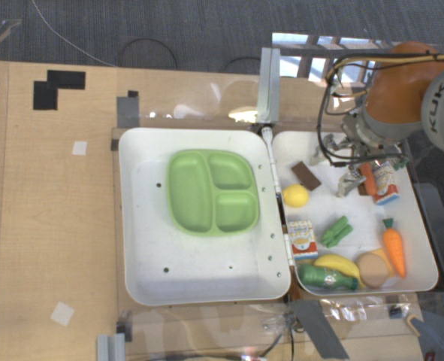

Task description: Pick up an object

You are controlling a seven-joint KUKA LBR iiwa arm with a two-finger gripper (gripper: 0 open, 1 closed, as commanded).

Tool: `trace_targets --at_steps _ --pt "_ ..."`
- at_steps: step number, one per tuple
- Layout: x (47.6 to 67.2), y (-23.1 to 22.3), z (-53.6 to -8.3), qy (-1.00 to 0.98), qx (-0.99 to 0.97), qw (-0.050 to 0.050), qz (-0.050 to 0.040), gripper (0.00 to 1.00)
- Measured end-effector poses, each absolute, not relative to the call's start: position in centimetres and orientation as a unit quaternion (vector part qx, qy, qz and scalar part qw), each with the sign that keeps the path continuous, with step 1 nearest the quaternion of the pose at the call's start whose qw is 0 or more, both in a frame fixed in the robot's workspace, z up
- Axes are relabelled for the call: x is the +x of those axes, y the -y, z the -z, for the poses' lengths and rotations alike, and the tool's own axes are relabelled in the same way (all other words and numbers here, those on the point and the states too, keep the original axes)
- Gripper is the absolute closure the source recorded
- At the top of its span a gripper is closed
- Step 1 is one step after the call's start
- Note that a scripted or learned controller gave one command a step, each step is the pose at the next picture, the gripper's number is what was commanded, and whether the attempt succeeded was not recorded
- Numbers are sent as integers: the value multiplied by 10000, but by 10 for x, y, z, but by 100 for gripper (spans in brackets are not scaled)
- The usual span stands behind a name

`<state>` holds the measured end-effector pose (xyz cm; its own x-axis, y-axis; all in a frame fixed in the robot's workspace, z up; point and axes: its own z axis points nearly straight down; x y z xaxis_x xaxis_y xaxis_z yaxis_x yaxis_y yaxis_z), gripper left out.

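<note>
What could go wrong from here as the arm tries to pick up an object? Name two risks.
1. The gripper hangs beside the small carton near the right bin's wall, so a grasp may knock it aside.
2. The banana, green bottle and round bun lie crowded together, so a pick there may catch two.

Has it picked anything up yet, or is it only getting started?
Nothing looks lifted yet. The gripper is down in the right bin, beside a red-and-white carton. The lemon, carrot and banana lie there. The pick itself is left.
</note>
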<state>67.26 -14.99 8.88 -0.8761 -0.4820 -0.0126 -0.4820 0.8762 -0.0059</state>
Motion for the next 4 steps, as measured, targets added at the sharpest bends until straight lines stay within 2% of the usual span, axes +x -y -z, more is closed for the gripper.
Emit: trace_targets --at_steps 1,2,3,4 --pt "623 208 -88 -9841 -1773 52 23 0" --pt "571 193 -90 -9889 -1484 61 19 0" --pt "592 99 -90 -9929 -1190 81 1 0" --pt "546 204 -90 -9820 -1888 69 43 0"
